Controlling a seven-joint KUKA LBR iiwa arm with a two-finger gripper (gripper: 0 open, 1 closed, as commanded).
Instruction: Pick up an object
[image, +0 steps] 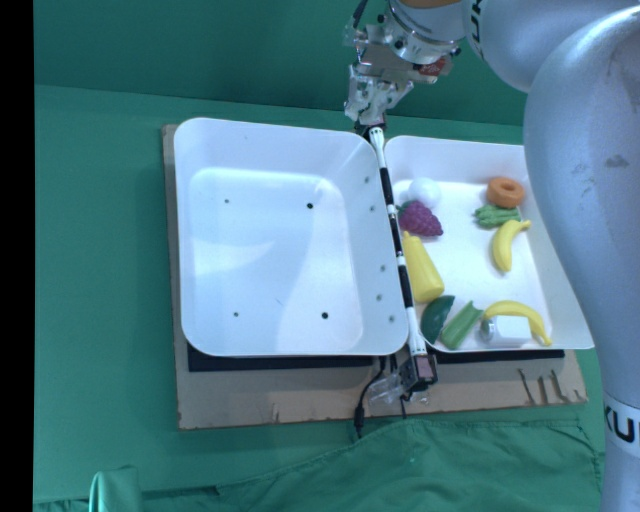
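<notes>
the end effector (372, 108) hangs at the far edge of the two bins, right over the top end of the divider (395, 235) that runs between them. whether it is released or clenched cannot be told from this slant, and nothing can be seen caught in it.

all the graspable things lie in the right bin (455, 160), nearer the camera than the end effector and off to its right. closest to it is a white ball (424, 190), with a bunch of purple grapes (421, 219) touching it just below. further along the divider sits a yellow pear-shaped fruit (421, 270), then a dark green piece (436, 317) and a lighter green pod (461, 325) side by side. farther right of the end effector are an orange ring (505, 191), a small green vegetable (496, 214) just under it, and a banana (508, 243). a second banana (518, 315) curves over a small white block (508, 330) at the near right corner, well apart from the end effector.

the left bin (280, 150) lies below and to its left, on the green counter (100, 250).
</notes>
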